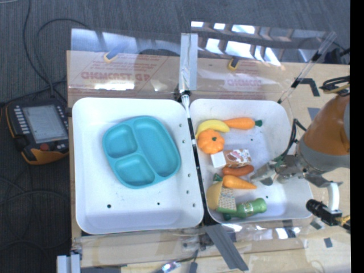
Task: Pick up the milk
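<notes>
- The arm [329, 135], grey with an orange band, is reaching in from the right over the right bin [278, 115].
- Its gripper [266, 175] is hanging low in that bin, just right of the food pile; the fingers are too small and blurred to tell whether they are spread or closed, and nothing is showing between them.
- The milk [218, 160], seemingly the small white carton, is lying near the bin's left wall, just below the orange pumpkin [210, 142] and beside a wrapped snack [238, 156].
- A banana [211, 126] and a carrot [240, 123] are lying along the top of the pile; another carrot [239, 182] and a green bottle [248, 208] are lying lower down.
- A blue divided plate [142, 151] is sitting in the left bin [91, 203].
</notes>
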`<state>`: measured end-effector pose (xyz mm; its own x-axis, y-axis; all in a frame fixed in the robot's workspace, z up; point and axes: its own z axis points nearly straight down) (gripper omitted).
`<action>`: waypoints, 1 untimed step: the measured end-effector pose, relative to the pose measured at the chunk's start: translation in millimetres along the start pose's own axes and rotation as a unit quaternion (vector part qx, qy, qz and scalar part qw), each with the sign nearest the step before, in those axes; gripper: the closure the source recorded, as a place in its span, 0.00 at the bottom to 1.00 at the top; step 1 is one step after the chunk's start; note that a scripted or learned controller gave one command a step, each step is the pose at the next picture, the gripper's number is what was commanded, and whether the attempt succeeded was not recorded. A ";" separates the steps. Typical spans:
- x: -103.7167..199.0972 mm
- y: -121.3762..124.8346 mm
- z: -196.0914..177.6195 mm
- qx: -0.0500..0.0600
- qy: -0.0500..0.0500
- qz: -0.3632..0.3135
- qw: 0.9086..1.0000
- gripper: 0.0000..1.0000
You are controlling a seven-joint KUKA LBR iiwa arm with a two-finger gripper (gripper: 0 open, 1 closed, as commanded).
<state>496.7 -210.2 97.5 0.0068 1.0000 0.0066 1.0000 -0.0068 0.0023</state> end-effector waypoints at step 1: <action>0.4 -0.6 -7.7 0.002 0.000 0.000 1.000 1.00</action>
<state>496.0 -209.8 105.2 0.0073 0.9999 0.0071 1.0000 -0.0073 -0.0008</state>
